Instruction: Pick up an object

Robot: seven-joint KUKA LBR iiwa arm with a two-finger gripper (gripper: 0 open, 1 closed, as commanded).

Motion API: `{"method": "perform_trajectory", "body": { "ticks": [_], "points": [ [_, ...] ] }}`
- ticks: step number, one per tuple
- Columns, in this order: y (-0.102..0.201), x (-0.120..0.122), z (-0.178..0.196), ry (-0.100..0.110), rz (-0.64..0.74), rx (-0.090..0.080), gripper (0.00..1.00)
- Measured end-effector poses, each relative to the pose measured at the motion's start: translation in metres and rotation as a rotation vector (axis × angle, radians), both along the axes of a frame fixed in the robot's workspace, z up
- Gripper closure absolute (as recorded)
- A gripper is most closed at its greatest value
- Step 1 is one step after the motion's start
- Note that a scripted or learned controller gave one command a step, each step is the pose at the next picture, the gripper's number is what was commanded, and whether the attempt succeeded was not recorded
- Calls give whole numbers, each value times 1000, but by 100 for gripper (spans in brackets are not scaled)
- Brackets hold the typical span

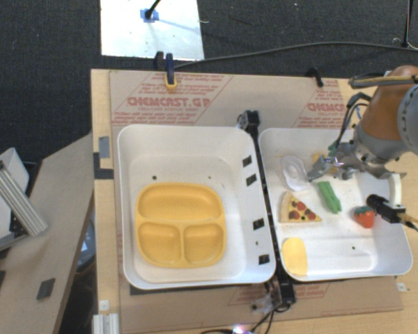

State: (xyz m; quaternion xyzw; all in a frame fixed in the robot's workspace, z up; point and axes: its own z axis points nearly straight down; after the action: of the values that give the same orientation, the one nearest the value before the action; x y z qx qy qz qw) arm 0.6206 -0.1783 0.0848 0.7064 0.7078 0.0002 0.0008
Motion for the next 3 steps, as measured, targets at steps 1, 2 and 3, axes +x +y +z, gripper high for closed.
{"method": "perform_trajectory", "body": {
  "ticks": [1, 2, 3],
  "points": [
    [0, 1, 12, -3, 0, 0, 100],
    [1, -6, 71, -4, -2, 0, 100],
    [2, -4, 137, -6, 2, -1, 100]
  ]
}}
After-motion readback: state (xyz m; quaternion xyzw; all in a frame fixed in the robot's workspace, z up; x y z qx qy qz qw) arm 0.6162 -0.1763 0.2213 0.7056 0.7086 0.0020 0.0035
